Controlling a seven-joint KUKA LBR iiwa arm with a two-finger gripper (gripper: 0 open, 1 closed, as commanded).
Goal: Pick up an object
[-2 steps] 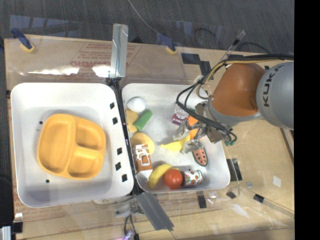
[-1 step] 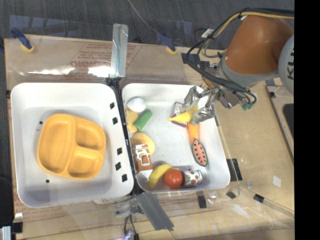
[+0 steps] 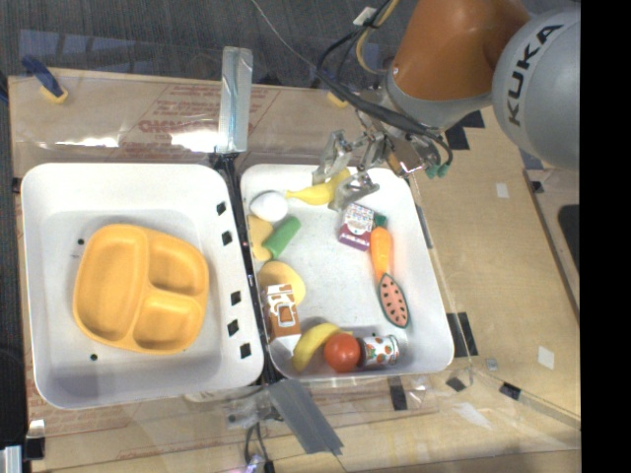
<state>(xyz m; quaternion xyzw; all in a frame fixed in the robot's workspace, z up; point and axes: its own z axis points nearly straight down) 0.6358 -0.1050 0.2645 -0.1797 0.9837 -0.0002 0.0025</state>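
Banana lying at far edge of right bin, just under gripper. Fingers apart, clamped on nothing. Probably light, smooth, curved toy plastic; best pinched across narrow middle.

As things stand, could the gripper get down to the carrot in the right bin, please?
Probably yes. The gripper hangs over the bin's far edge, and the carrot lies nearby with its top uncovered; a purple carton touching its near end could crowd the fingers.
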